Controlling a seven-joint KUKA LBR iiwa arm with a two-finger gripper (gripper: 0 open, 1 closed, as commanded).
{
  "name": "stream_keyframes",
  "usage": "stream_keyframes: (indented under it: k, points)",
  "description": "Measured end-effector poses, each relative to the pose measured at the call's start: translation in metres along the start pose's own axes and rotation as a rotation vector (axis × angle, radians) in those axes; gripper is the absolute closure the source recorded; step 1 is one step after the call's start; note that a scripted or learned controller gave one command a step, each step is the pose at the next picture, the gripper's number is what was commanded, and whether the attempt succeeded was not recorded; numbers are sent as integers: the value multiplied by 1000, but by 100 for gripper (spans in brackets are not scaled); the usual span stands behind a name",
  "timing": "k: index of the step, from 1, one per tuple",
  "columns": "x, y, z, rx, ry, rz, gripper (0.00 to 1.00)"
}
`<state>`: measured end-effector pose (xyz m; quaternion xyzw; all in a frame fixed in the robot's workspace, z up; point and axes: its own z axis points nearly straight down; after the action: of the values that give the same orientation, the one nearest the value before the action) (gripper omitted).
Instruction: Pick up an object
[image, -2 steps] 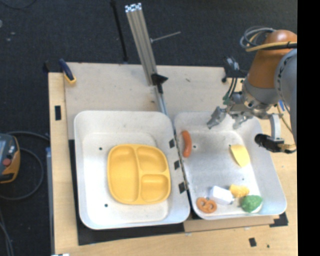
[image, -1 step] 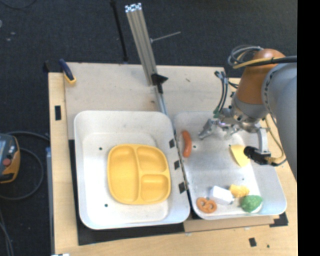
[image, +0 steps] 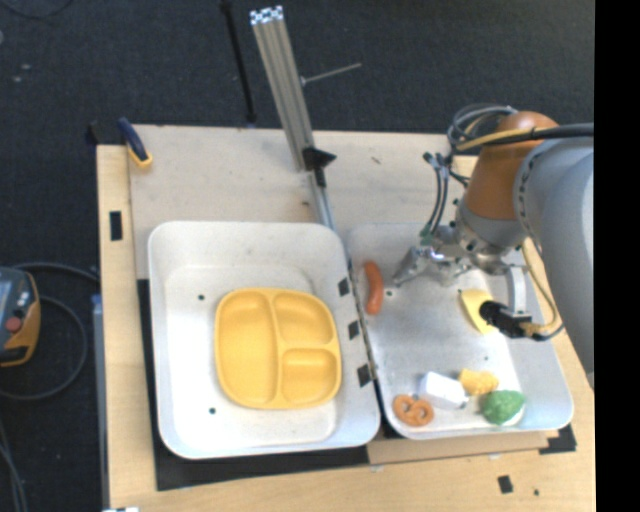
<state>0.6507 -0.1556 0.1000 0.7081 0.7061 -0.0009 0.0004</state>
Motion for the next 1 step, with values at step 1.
stream_keyframes:
  k: [1]
  points:
    - [-1,1,-13,-5,-1,1,100]
